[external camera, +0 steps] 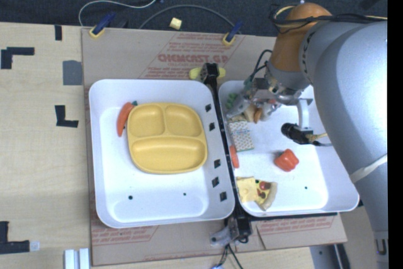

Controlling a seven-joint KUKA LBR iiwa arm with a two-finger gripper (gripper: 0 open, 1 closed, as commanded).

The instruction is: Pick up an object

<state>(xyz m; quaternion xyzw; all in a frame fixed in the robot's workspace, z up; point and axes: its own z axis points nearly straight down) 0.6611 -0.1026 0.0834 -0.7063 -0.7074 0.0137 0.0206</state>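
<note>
**Pincer low in right bin, nothing lifted**

Pincer (257, 105) down among small items at right bin (315, 192) far-left corner; grip state impossible to tell. Nearby: red object (286, 160), pizza-slice toy (258, 191). Beyond, yellow tray (167, 137) in left bin (107, 154). Pickup judged pending.

A yellow clamp (99, 28) grips the cardboard sheet (189, 57) at eleven o'clock; a blue clamp (232, 33) sits at one o'clock, a small yellow block (175, 23), perhaps foam, between them.
</note>
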